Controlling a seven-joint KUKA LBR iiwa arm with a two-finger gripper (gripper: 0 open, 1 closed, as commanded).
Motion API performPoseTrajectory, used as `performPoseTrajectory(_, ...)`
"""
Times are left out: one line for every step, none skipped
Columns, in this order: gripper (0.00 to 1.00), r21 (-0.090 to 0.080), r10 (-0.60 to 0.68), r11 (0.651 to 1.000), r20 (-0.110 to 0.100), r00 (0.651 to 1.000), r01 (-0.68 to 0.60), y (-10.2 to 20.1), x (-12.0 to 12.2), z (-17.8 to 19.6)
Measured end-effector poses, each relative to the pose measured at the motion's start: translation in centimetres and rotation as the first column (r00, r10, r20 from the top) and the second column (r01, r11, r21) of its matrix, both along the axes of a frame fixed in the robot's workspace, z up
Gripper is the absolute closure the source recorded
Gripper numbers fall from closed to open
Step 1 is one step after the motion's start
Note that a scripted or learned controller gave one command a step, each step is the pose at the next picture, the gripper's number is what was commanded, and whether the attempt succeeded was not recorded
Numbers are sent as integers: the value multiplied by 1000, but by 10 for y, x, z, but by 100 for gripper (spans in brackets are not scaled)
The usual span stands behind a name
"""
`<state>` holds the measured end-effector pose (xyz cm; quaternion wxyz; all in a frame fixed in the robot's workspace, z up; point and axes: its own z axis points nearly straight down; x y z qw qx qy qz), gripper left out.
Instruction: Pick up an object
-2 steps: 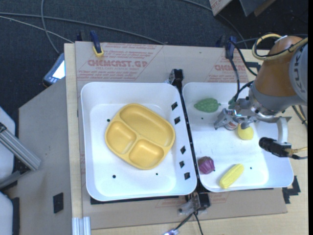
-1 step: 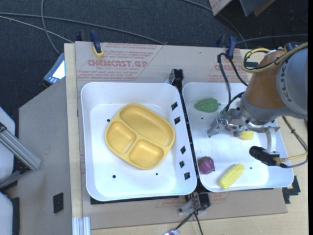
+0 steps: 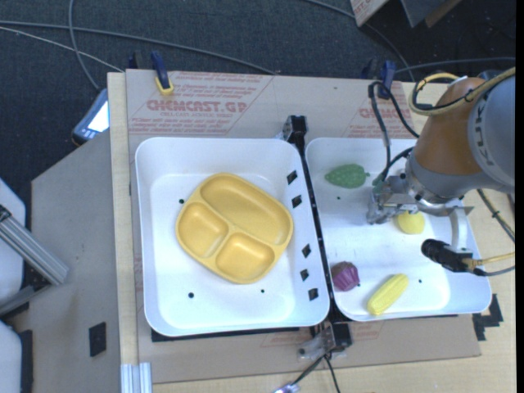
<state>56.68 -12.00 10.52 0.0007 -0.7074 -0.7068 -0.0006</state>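
Overhead slanted view of the worktop (image 3: 205, 97) with two shallow white bins side by side. The left bin (image 3: 155, 219) carried a yellow divided plate (image 3: 235, 227). The right bin (image 3: 360, 252) held four small items: a green leaf-shaped piece (image 3: 345, 176) near its far edge, a purple piece (image 3: 345, 276) by its near-left corner, a yellow corn cob (image 3: 387, 293) along its near edge, and a small yellow ball-like piece (image 3: 410, 222) in the middle. The arm reached in from the right, and the hand (image 3: 391, 207) sat low over the right bin, just beside and slightly left of the yellow ball-like piece, apparently touching it. Whether the hand was open or closed could not be told, nor whether anything sat within it. The ball-like piece was judged the likeliest target, lying immediately to the hand's right and toward the viewer; being round, it offered no long axis. The corn cob lay diagonally, well apart toward the near edge.
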Motion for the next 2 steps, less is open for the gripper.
performPoseTrajectory(100, -2, 2, 1000, 5, 1000, -2, 9, 4, 48)
performPoseTrajectory(100, -4, 2, 1000, 8, 1000, -2, 2, 5, 111)
